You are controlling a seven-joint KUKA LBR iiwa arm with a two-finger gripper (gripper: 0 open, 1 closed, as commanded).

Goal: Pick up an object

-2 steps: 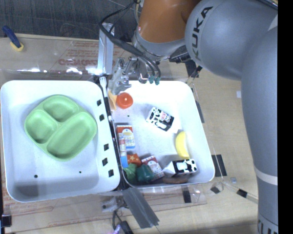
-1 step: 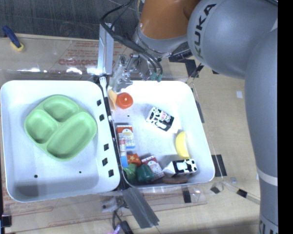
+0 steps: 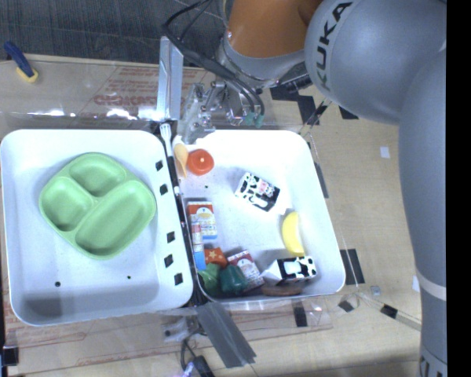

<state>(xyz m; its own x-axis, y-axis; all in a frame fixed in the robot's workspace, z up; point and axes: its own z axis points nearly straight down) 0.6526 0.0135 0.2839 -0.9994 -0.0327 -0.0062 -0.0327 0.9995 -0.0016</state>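
Green divided plate (image 3: 98, 204) lay in left bin (image 3: 31, 289). Right of it, w/ right bin (image 3: 318, 203) as ref: orange ball (image 3: 200, 162) at far-left corner, packets (image 3: 202, 225) along left wall, cow-print box (image 3: 257, 191) near centre, banana (image 3: 292, 232) by right wall. Tool (image 3: 220, 104) hung just past bin's far rim; grip state: can't tell.

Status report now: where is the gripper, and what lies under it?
Gripper above right bin's far-left corner, nothing visibly held. Orange object just below it. Green tray in left bin.
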